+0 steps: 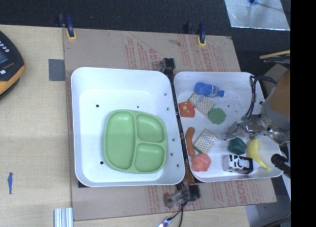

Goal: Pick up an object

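Note:
The right bin [237,79] holds several small objects. There is a blue bottle [208,90], a red piece with a star [186,109], two patterned squares [203,104] [206,140] and a green round piece [217,116]. Nearer the front lie an orange stick [190,141], a pink lump [200,162], a teal object [237,145], a yellow banana [257,153] and a black-and-white item [239,163]. My gripper [241,130] hangs at the bin's right side, just above the teal object and beside the banana. Nothing is visibly held in it.
The left bin [86,85] holds a green divided plate [135,141]. A black divider runs between the bins [176,117]. Cables loop beside the arm [253,97] at the right rim. A yellow-and-black device [7,68] sits at the far left of the bench.

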You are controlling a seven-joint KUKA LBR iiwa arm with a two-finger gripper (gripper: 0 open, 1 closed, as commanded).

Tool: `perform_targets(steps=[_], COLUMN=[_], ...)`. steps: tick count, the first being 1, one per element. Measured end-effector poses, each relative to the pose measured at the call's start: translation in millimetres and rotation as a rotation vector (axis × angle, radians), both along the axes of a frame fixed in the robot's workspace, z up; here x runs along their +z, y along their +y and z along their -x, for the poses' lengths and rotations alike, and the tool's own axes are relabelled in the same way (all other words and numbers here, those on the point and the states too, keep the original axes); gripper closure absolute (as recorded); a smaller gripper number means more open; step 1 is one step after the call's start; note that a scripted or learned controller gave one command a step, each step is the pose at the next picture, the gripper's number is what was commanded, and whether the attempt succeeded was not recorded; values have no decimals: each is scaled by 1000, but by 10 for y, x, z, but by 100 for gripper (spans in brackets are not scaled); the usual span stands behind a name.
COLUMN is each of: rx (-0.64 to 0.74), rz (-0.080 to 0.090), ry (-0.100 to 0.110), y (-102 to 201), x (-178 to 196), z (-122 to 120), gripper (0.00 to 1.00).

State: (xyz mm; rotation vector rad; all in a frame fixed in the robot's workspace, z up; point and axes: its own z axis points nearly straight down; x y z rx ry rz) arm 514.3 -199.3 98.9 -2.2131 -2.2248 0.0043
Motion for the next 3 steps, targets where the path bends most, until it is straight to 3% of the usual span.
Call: perform_targets(steps=[1,2,3], rx=[-1,3,1], rz=[0,2,0], ry=[-3,-4,-3], y=[245,231,1269], x=[-67,52,937], z=[-1072,-1081,-775], gripper=[0,100,100])
